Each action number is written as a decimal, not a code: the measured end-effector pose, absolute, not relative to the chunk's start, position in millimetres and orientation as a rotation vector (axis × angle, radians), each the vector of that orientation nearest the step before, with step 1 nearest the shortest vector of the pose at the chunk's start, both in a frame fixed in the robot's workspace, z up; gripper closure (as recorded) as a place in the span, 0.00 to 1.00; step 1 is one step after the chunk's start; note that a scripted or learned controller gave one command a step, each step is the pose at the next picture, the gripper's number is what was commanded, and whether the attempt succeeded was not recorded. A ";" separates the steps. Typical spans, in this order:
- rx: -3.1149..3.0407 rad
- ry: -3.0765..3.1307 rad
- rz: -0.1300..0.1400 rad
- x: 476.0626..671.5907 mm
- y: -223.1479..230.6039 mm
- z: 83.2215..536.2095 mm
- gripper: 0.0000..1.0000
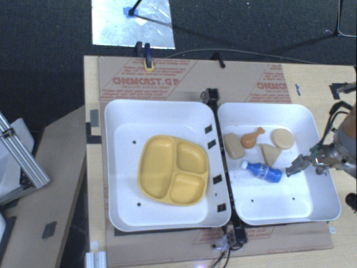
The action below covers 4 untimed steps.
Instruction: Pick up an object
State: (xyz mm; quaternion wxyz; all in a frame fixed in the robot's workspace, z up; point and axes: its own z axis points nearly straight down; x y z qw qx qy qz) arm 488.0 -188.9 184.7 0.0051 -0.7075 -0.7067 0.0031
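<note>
Bench (184, 74): tan board with red lettering, bearing two shallow white bins side by side.
Left bin (120, 149): holds one item, a yellow tray.
Tray (173, 170): yellow, rounded, three compartments, lying flat near the bin's middle, apart from all four walls.
Right bin (279, 205): holds five small items, all grouped in its upper half; the lower half of its floor is bare.
Bottle (262, 172): small, blue with a white cap, lying on its side, cap pointing toward the divider. It lies just below the wedge and below the tan piece.
Drumstick (252, 138): orange toy chicken leg, lying flat, thin end pointing up and right toward the disc.
Disc (283, 139): round, cream-coloured, near the bin's upper right, just above the wedge.
Wedge (270, 153): tan, triangular, between the disc and the bottle, touching or nearly touching both.
Tan piece (232, 145): rounded beige lump beside the divider, left of the drumstick.
Arm (340, 155): enters at the right edge, wrist over the right bin's right wall.
Gripper (294, 168): dark tip just right of the bottle's base, near it but with a gap; cannot tell whether the fingers are spread or closed. Nothing seen between them.
Clip (148, 56): blue and yellow, at the board's top edge.
</note>
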 end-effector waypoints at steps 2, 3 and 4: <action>-2.219 -2.222 0.000 499.6 -193.4 143.7 0.00; -2.218 -2.222 0.000 499.8 -193.0 91.8 0.00; -2.220 -2.227 -0.002 501.0 -193.6 104.8 1.00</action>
